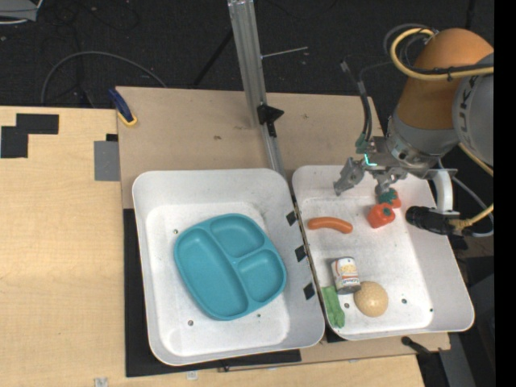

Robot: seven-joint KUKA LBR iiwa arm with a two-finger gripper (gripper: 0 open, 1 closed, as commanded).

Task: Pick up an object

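Grey metal fingers of the end effector (pixel 369 176) stand apart and hold nothing, hovering at the far end of the right bin (pixel 439 297). Just beside one finger lies a small red toy (pixel 382 214) with a green top, probably light and hard; a grip across its middle looks best. Nearby sits an orange sausage-shaped piece (pixel 330 225), further on a small can (pixel 347 273), a tan ball (pixel 371 299) and a green strip (pixel 333 306). The left bin (pixel 161 192) carries a teal divided tray (pixel 230 266). What the red toy depicts is hard to make out

Arm (pixel 451 79) cut off at the right edge; small can's (pixel 347 272) label too small to read.
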